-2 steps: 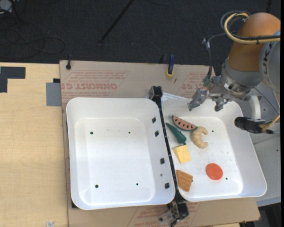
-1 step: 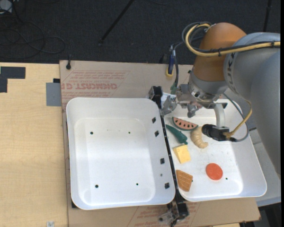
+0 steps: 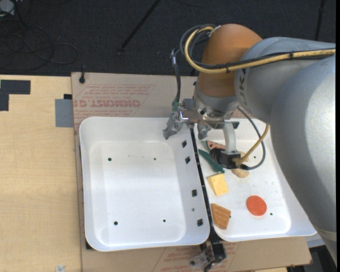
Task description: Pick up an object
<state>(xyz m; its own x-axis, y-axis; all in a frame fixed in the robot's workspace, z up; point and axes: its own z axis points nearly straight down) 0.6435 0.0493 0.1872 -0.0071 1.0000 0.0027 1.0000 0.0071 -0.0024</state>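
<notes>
Objects for picking sit in the right bin [image 3: 297,222]: orange round disc [image 3: 256,205] at about 5 o'clock of that bin, yellow cheese-like wedge [image 3: 218,184] near the bin's 9 o'clock edge, tan waffle-textured piece [image 3: 220,215] at 7 o'clock just below the wedge, green strip-shaped item [image 3: 211,158] at 10 o'clock, small beige lump [image 3: 241,173] to the right of the green item, pinkish scrap [image 3: 216,145] above it, partly hidden.

Arm [image 3: 294,84], grey with orange band, enters from 3 o'clock of the frame and covers the right bin's upper part. Left bin [image 3: 93,152] white, shallow, sits beside the right bin; black clips along the shared divider. Cardboard sheet [image 3: 119,98] under both bins, red print visible at 12 o'clock.

Gripper [image 3: 186,126] hangs over the top end of the divider, at about 11 o'clock of the right bin. Fingers look spread apart, one toward each bin, nothing between them. No object touches the gripper.
</notes>
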